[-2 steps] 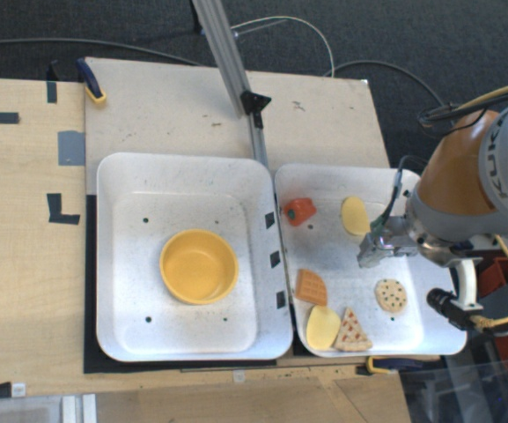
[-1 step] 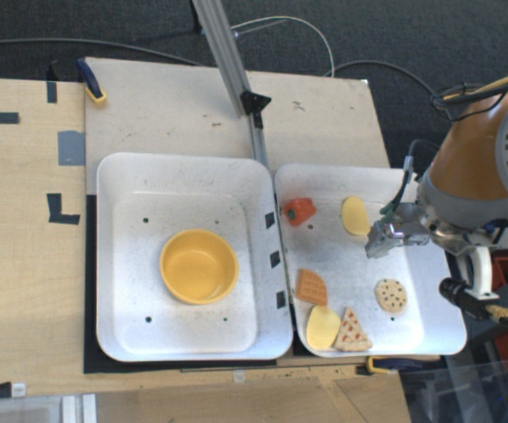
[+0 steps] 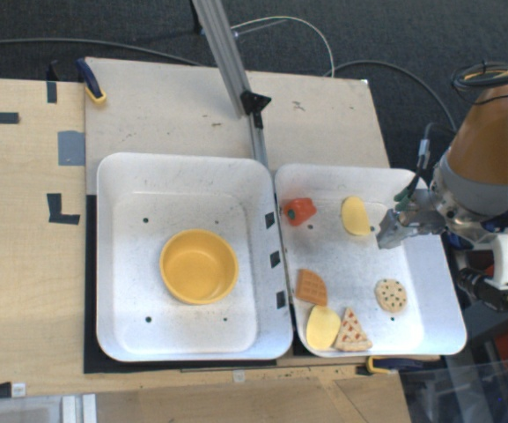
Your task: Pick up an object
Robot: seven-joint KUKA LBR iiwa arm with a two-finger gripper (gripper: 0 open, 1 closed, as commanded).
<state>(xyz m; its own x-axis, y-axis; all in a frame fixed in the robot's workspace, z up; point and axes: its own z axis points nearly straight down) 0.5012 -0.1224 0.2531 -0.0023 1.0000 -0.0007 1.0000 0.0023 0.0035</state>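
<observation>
No brand, label or writing could be read. Two white bins sat side by side: the left bin (image 3: pixel 121 192) held one yellow bowl (image 3: pixel 199 265). The right bin (image 3: pixel 430 324) held six food pieces: one pizza slice (image 3: pixel 353 331), two yellow pieces (image 3: pixel 356 216) (image 3: pixel 322 328), one brown cracker (image 3: pixel 312 286), one chocolate-chip cookie (image 3: pixel 391 295) and one small red pepper (image 3: pixel 300 210). The gripper (image 3: pixel 393 233) hung just right of the far yellow piece; whether it was clenched or released, I cannot tell.
</observation>
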